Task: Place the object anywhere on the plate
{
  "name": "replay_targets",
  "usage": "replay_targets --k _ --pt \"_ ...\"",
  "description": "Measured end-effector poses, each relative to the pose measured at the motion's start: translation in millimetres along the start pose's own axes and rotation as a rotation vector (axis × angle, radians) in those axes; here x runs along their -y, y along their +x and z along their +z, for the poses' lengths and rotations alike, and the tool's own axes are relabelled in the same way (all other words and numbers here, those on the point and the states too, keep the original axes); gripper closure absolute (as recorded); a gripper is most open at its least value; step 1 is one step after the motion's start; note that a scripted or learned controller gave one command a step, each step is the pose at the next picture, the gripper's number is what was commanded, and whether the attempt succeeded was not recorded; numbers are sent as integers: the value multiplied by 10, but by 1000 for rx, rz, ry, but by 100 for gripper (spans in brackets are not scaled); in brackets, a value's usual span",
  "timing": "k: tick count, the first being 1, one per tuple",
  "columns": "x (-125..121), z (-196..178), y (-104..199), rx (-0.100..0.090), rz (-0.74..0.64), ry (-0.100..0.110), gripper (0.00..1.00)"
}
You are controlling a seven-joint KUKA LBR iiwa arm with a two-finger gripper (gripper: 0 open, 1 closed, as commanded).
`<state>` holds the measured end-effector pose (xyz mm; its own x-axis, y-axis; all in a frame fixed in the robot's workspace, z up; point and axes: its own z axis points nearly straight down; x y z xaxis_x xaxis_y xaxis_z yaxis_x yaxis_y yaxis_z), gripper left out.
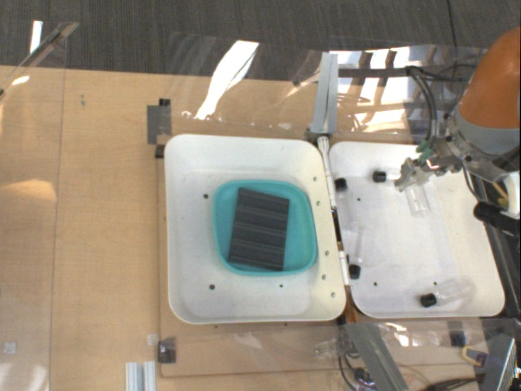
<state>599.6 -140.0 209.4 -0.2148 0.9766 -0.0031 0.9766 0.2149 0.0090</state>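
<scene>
A dark grey ribbed block (pixel 260 229) lies flat on the teal plate (pixel 303 243) in the middle of the left bin (pixel 187 218). It rests fully inside the plate's rim, its long side running front to back. My gripper (pixel 413 182) hangs over the upper part of the right bin (pixel 391 243), well to the right of the plate. Nothing shows in its grasp. The orange band (pixel 492 80) of the arm sits above it at the right edge.
Small black knobs (pixel 378 175) (pixel 427 300) dot the right bin's floor. A clear plastic piece (pixel 456 287) lies near its front right corner. A metal post (pixel 326 96) stands behind the ridge between the bins. Cables (pixel 423 88) run by the wrist.
</scene>
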Motion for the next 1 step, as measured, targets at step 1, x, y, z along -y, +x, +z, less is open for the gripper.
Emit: replay_targets --k 1 --pt "346 -15 1129 -2 76 3 100"
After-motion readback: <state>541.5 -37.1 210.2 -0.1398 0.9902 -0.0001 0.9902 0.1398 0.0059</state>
